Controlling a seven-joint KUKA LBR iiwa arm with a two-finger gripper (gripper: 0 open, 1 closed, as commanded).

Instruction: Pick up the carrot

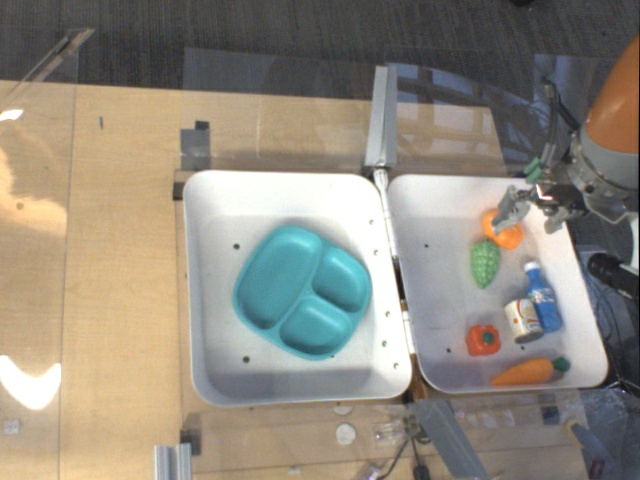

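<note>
We've got our gripper [527,200] open over an orange piece [502,230] at twelve o'clock, while the carrot [524,372] lies untouched at six, likely mistargeted.

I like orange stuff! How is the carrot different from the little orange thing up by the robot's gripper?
The carrot is long and thin with a green end; the orange thing is short and chunky. The carrot lies at the right bin's near edge, far from the gripper; the orange thing sits at the far end, right under it. Both are orange and lie in the same bin.
</note>
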